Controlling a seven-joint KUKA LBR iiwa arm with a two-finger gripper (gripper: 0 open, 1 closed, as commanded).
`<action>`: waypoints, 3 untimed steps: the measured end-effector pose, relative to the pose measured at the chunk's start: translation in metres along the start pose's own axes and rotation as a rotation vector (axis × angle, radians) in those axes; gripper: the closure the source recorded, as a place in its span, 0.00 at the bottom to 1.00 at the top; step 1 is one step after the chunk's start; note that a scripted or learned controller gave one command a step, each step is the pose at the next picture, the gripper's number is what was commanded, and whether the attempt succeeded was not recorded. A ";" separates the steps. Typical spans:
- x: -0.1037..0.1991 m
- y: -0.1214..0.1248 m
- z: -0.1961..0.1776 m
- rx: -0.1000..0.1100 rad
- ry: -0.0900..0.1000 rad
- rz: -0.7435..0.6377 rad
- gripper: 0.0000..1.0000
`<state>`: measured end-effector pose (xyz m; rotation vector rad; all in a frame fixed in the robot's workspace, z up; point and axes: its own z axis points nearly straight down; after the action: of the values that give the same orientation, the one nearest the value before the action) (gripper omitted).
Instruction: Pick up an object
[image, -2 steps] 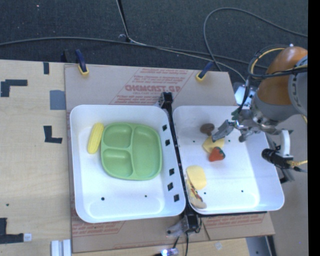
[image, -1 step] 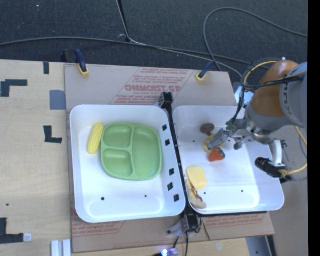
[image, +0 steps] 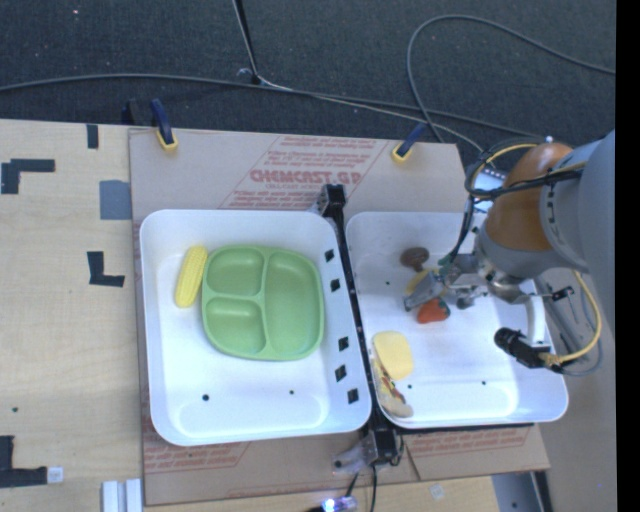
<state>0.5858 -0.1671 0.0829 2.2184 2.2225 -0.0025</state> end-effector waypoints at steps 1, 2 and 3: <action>0.000 0.001 -0.014 -0.004 -0.002 0.000 1.00; -0.001 0.003 -0.055 -0.002 0.002 0.001 1.00; -0.009 0.011 -0.111 -0.004 0.000 0.000 1.00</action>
<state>0.5967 -0.1757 0.1937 2.2172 2.2202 0.0022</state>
